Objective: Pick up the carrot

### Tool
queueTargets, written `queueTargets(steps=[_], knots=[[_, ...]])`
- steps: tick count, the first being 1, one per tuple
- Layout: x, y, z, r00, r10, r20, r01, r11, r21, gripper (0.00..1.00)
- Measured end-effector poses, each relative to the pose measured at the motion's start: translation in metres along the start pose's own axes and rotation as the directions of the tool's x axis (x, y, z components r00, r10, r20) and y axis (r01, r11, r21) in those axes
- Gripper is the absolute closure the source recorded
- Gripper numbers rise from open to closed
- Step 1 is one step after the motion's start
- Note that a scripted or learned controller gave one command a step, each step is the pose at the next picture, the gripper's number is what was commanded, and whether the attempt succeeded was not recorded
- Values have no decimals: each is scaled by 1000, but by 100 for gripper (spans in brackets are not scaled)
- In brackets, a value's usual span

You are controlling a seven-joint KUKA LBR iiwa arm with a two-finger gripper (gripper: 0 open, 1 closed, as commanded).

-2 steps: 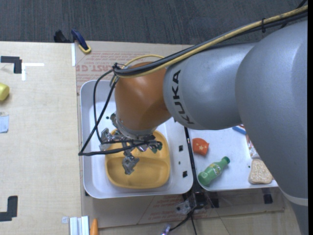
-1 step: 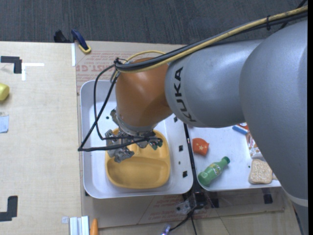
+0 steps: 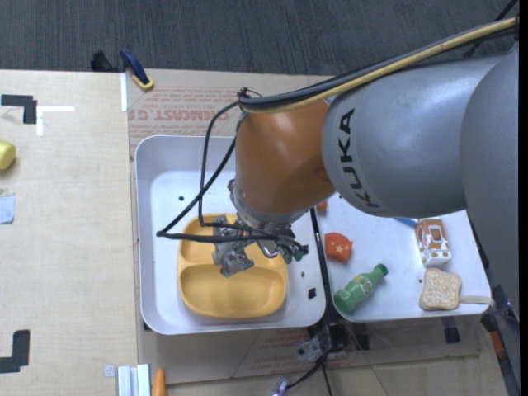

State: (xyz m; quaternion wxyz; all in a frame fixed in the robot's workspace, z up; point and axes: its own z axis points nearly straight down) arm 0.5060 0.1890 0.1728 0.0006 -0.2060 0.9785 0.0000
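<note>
My gripper hangs low over the yellow divided plate in the left bin, under the orange wrist band. Dark cables loop around it, and I see nothing held in it. A small orange scrap peeks out from under the arm at the right bin's left edge; I cannot tell whether it is the carrot. A red-orange piece with a green top lies in the right bin, just right of the divider and well apart from the gripper.
The right bin holds a green bottle, a toast slice and a small printed pack. The big grey arm covers the bins' far right. A yellow object lies on the bench at far left.
</note>
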Motion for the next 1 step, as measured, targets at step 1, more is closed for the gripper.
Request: queueTargets(steps=[1], knots=[[18,-30,-16,864,503,-1,-503,864,1,100]])
